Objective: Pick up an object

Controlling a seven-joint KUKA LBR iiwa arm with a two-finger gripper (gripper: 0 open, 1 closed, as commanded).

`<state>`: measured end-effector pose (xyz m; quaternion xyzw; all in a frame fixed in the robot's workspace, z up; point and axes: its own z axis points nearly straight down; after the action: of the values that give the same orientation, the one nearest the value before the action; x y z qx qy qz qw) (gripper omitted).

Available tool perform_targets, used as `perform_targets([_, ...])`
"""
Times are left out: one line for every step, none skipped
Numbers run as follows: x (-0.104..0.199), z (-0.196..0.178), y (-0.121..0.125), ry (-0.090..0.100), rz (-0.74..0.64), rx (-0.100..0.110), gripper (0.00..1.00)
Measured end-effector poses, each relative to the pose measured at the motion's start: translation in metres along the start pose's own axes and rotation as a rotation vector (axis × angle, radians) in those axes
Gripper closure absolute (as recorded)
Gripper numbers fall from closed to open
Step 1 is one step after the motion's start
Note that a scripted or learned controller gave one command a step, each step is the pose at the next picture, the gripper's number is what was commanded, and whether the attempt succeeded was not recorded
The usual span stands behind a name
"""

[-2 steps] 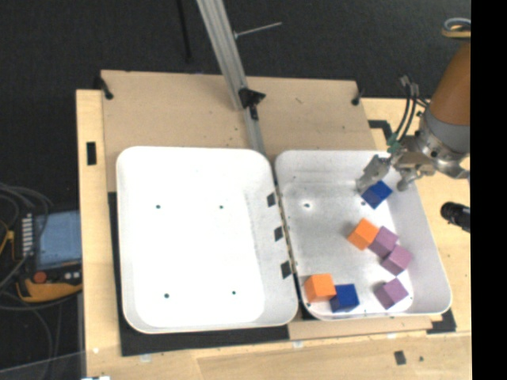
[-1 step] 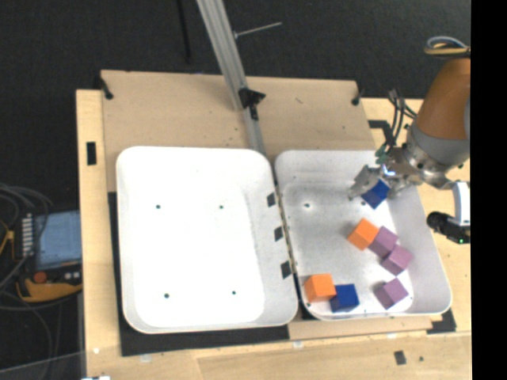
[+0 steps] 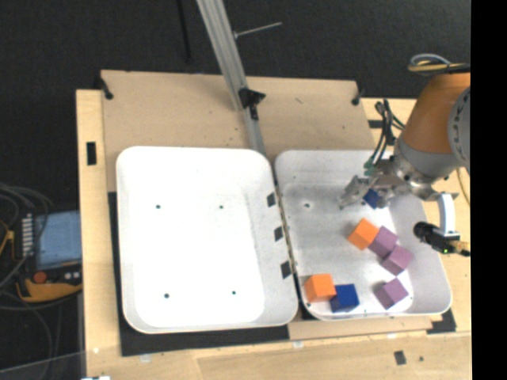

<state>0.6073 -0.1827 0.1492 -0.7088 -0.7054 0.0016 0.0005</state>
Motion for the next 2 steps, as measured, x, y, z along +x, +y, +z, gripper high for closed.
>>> perform_targets([-0.001, -0.014, 0.002, 0.000, 0.005, -0.008, 1.00])
perform_targets([-0.006, -0.079, 0.001, -0.001, 0.001, -0.011, 1.00])
